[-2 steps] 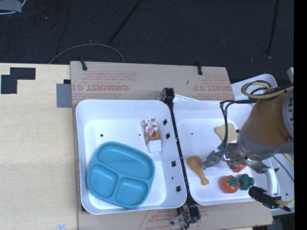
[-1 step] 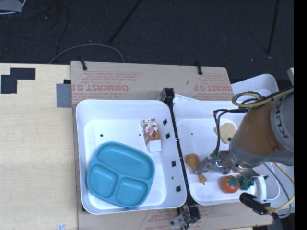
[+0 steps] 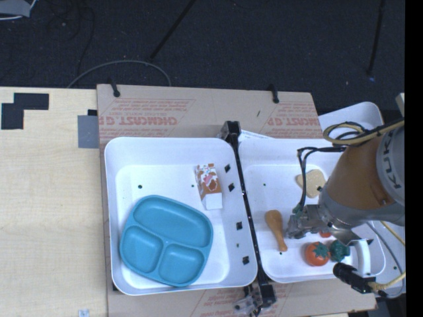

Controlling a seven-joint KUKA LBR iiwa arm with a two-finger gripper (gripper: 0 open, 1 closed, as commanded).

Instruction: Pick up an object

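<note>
Glossy white bin [image 3: 125, 177], blue compartmented tray [image 3: 165, 240]

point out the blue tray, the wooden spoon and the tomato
blue tray [image 3: 165, 241], camera view, on the ridge where its compartments meet
wooden spoon [image 3: 274, 220], camera view, on its rounded bowl end
tomato [image 3: 316, 255], camera view, on its red body

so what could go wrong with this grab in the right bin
The pincer sits low among crowded items: the wooden spoon beside it and the tomato toy just below. It may nudge one aside or close on nothing. The arm hides part of the bin, so a miss could be hard to spot.
</note>
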